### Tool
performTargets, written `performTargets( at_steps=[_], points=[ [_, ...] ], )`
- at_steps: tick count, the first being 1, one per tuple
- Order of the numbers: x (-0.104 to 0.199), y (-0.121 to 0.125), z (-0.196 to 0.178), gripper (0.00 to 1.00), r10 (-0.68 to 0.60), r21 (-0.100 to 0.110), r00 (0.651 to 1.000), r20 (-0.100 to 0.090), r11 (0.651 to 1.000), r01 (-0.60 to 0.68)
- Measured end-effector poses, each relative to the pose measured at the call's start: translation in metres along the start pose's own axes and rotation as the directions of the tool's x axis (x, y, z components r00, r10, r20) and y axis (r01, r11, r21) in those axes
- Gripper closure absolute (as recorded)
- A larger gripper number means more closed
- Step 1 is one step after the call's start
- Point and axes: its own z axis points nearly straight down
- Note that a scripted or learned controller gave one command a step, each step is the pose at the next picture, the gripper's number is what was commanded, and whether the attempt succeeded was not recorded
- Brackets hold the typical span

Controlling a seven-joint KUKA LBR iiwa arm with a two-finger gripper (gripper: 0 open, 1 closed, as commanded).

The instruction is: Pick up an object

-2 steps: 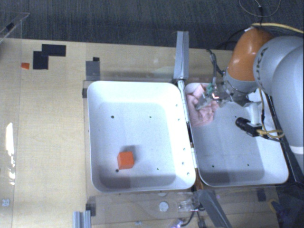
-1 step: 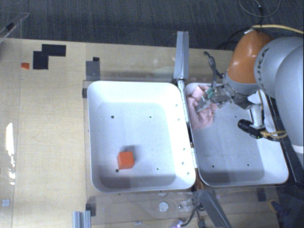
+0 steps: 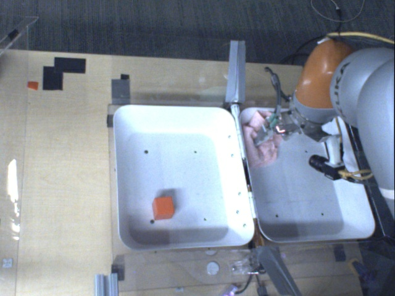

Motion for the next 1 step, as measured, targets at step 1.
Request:
performTargets(
  at_steps=[1],
  points=[
    [-0.0026, -0.0004, 0.0002, 0.0, -0.063, 0.0, 0.998, -0.002, 0.998, 0.063]
  ],
)
